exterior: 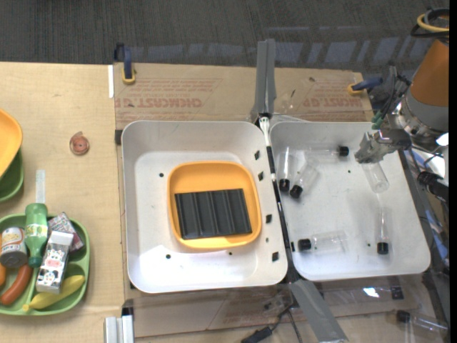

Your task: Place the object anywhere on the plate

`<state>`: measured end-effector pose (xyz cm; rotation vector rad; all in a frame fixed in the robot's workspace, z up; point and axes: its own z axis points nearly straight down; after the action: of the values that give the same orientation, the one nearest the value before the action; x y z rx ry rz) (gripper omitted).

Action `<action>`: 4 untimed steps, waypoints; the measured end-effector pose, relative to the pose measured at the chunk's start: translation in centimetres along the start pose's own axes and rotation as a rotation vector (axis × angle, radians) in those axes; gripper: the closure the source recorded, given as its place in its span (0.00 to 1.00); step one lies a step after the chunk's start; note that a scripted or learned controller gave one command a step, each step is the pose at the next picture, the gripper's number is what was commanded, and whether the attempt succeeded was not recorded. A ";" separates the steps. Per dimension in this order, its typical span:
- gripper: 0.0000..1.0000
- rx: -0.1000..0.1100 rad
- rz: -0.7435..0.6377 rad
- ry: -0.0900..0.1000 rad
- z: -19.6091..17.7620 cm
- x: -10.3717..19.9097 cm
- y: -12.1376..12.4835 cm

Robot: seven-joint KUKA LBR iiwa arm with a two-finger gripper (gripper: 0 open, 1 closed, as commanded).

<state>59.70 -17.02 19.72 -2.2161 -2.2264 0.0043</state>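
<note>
An orange-yellow plate (pixel 212 173) lies in the left white bin (pixel 143 191), and a black ridged slab (pixel 214 213) rests flat on it. The right white bin (pixel 343 263) holds several clear plastic tubes with black caps: two near its left wall (pixel 291 168), one along the back (pixel 325 151), one at the front (pixel 323 243) and one at the right (pixel 383 227). My gripper (pixel 371 148) hangs over the right bin's back right corner. Another clear tube (pixel 378 178) lies or hangs just below it; whether it is held is unclear.
On the bench at the left stand a green plate of toy food (pixel 43 266), a yellow bowl (pixel 7 145) and a small pink disc (pixel 80 143). A metal divider (pixel 265 77) runs between the bins. Clamps (pixel 127 70) hold the cardboard at the back.
</note>
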 end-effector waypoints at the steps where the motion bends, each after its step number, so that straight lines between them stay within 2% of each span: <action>1: 1.00 -0.003 -0.290 -0.001 -0.9 -1.3 6.2; 2: 1.00 -0.005 -0.558 -0.003 -5.9 -5.3 6.2; 3: 1.00 -0.005 -0.756 -0.003 -15.3 -5.2 6.2; 4: 0.00 -0.005 -0.756 -0.002 -15.3 -5.2 6.2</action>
<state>65.99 -22.18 35.02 -1.2392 -2.8911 0.0011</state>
